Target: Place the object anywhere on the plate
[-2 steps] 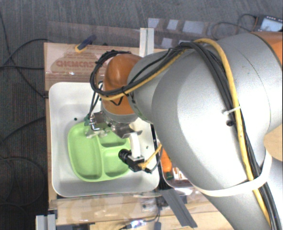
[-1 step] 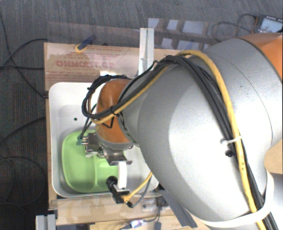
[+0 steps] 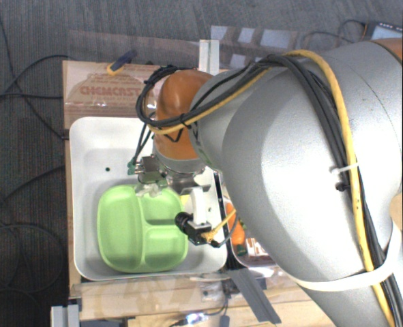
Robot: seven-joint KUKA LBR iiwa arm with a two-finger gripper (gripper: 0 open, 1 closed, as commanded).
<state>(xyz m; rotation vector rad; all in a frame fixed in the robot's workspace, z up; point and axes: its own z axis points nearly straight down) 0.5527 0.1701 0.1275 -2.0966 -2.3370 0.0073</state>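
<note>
The arm (image 3: 310, 155) is closest to the lens and covers everything right of the plate (image 3: 129, 230). Its orange band (image 3: 177, 97) sits beyond the plate's far edge. Below the band, the gripper (image 3: 161, 181) hangs over the plate's far right corner, close above the rim. The wrist hides its tip, so I cannot tell whether it is wide, narrow or carrying anything.

The plate is green with moulded compartments, and no object shows on it. It lies in the white bin (image 3: 85, 155), towards the near right corner.

Just right of the plate, past the bin wall, an orange thing (image 3: 236, 231) peeks out from under the arm. It is probably the object to move, though too little shows to be sure. It looks small, so I judge it light and rigid, perhaps smooth enough to slip. A grip across its narrow middle looks safest, if it proves long. Its shape is mostly hidden.

Beyond the plate and the bin lies a printed cardboard sheet (image 3: 106, 87).
</note>
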